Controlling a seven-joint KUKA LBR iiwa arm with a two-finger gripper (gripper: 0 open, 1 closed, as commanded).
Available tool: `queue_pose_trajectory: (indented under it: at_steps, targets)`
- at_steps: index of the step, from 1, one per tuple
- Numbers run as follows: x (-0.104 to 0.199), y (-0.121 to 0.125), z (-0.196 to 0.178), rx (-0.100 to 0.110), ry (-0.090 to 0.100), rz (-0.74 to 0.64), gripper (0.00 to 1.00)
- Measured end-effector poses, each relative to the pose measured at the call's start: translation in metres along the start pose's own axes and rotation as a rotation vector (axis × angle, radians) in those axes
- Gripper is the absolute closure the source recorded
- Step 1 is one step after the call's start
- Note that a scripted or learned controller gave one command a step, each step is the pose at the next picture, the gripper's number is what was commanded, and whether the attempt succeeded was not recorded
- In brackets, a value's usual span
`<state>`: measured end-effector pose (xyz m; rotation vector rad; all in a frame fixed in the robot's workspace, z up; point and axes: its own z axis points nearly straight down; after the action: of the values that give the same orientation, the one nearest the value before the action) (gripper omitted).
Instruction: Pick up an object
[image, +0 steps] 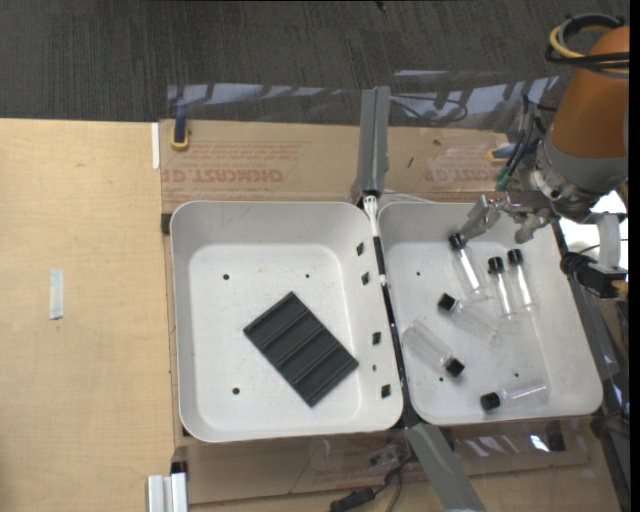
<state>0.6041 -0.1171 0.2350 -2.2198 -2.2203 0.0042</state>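
Two shallow white bins side by side on a cardboard-lined bench: left bin (200, 240) with a dark ribbed slab (300, 348) lying aslant near its middle, right bin (420, 400) strewn with clear vials capped in black. Grey arm with orange band (592, 95) reaching in from 3 o'clock, gripper (497, 212) poised over the right bin's far edge, toward 12 o'clock of that bin. Fingers splayed fairly wide, nothing between them. Closest candidates: a vial (464, 262) just below the gripper at 6 to 7 o'clock, and a pair of upright-lying vials (505, 285) at 5 o'clock of it. More vials farther off: one (436, 350) near the bin's middle, another (515, 394) by the near rim at 5 o'clock. By the look of it, approach step, no grasp begun. Next move likely: drop straight down over one vial, jaws set across its narrow width, then close; smooth round glass apt to roll or slip away
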Motion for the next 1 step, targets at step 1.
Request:
queue_pose_trajectory:
  at_steps: [1]
  targets:
    - [-0.0493,-0.0182,0.1301,-0.004,0.000,-0.079,0.00]
